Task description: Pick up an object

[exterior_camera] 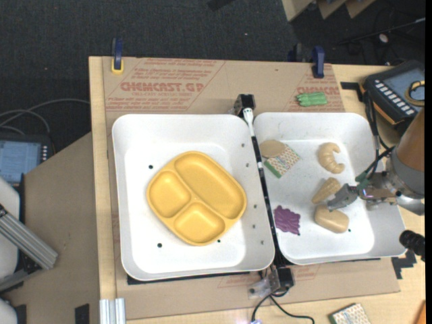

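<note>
The right bin [358, 248] holds several small objects. A tan croissant [331, 156] lies at the back, and a beige wedge with a patterned wrapper [278, 157] sits near the bin's left wall. A purple grape bunch [287, 219] is at the front left. Two tan bread-like pieces lie mid-bin, one [324, 189] behind the other [331, 219]. My gripper [344, 198] reaches in from the right and hangs low between these two tan pieces, very close to both. I see nothing lifted off the bin floor.
The left bin [135, 248] holds a yellow divided plate [196, 196]. A green object [312, 99] lies on the cardboard behind the right bin. A black control pendant [398, 93] sits at the far right. Blue clamps [117, 52] grip the back edge.
</note>
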`<state>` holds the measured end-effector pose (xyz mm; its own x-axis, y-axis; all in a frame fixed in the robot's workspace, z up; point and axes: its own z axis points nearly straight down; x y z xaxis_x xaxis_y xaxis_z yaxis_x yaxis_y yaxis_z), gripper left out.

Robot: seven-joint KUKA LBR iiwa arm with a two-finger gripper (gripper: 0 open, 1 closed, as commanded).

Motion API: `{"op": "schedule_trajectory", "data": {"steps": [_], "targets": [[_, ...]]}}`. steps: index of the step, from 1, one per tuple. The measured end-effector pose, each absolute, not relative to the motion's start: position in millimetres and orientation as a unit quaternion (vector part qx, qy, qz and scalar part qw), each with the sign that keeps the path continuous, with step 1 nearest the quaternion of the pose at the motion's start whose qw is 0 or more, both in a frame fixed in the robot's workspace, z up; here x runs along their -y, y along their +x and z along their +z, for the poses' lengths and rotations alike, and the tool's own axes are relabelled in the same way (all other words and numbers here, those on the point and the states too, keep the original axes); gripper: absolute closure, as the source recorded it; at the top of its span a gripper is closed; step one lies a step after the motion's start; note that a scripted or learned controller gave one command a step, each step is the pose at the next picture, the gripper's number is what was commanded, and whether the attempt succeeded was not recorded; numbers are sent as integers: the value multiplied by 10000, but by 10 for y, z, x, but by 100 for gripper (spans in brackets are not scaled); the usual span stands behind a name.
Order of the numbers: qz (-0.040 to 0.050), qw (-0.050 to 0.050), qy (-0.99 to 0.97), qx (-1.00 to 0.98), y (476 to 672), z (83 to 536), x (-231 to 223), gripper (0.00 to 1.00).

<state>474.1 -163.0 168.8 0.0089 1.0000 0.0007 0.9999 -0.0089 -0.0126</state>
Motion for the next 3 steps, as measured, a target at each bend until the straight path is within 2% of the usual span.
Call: {"op": "schedule_trajectory", "data": {"steps": [1, 2, 3], "targets": [[-1, -14, -7065, 7077, 5441, 799, 1742, 0], [-7, -25, -7073, 7069, 5432, 951, 1748, 100], [-8, 35, -7046, 7096, 5457, 839, 949, 100]]}}
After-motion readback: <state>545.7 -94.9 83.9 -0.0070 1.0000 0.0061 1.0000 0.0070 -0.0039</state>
